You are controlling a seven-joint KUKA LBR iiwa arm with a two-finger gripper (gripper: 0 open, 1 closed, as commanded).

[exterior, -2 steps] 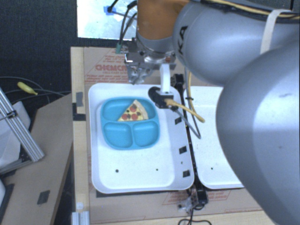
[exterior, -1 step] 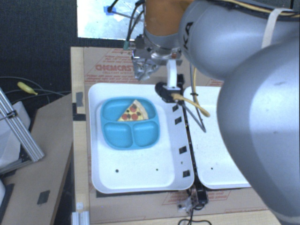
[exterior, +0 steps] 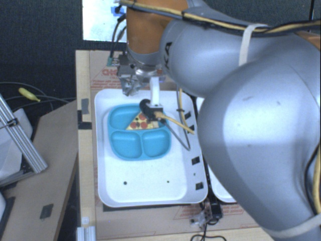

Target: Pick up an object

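Just beyond the far edge of the plate [exterior: 131,147], the gripper [exterior: 129,87] hangs over the far rim of the left bin [exterior: 145,190]. Whether it is spread or pressed together cannot be told from this slanted view, and nothing is seen pinched in it. The blue plate has three compartments and lies in the far half of that bin. A pizza slice [exterior: 141,122] rests in its large far compartment, toward the right side, nearer the camera than the gripper and slightly to its right. The arm [exterior: 241,84] reaches in from the right, its thick grey links covering most of the right bin [exterior: 220,195]. Its orange band sits high above the wrist, which points straight down.
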